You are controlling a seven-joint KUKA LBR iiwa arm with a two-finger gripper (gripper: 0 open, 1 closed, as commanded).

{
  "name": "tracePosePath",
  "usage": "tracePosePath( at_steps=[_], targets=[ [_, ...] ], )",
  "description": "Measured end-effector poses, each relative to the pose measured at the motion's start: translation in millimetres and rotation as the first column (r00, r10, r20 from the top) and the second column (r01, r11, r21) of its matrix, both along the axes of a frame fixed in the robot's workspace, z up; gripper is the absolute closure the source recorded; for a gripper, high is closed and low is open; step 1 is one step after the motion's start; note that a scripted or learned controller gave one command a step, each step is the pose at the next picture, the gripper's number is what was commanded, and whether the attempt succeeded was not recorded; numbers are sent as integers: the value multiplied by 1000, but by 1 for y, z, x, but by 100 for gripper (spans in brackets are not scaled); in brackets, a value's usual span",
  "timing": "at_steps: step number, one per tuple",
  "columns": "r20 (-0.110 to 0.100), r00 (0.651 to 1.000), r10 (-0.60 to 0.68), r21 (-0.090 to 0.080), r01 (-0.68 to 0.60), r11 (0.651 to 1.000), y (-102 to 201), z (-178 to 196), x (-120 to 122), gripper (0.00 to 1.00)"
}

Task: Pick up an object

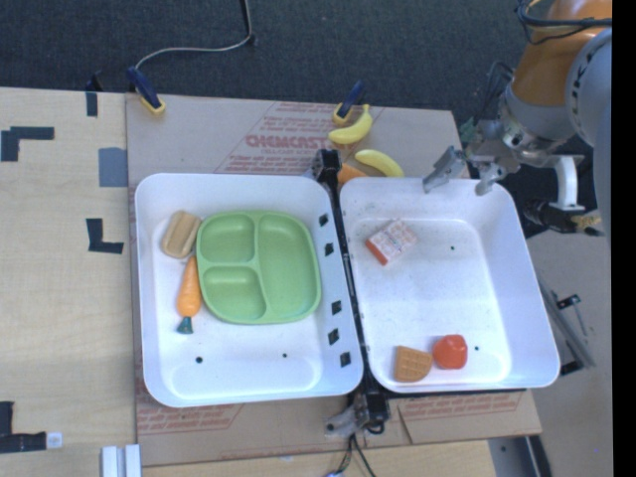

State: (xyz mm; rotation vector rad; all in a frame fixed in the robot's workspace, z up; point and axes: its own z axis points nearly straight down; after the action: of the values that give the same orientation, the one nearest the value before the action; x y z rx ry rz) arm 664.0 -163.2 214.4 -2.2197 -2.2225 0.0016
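My gripper (460, 174) hangs over the far right rim of the right bin (517, 266), open, with nothing between its fingers. In that bin a small red and white box (391, 241) lies near the far left. A tan bread-like piece (411, 364) and a red tomato-like toy (450, 352) sit side by side by the near wall. The left bin (159, 366) holds a green divided plate (257, 266), a toast slice (180, 234) and a carrot (189, 295) left of the plate.
Two yellow bananas (363, 142) and an orange bit lie on the cardboard just beyond the bins' shared far corner. A black divider clip strip (338, 266) runs between the bins. Blue clamps (147, 89) hold the cardboard's far edge.
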Motion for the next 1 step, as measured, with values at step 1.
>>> tracePosePath(
  at_steps=[1],
  targets=[
    [-4,1000,1,1,-1,1000,46,-112,3,0]
  ],
)
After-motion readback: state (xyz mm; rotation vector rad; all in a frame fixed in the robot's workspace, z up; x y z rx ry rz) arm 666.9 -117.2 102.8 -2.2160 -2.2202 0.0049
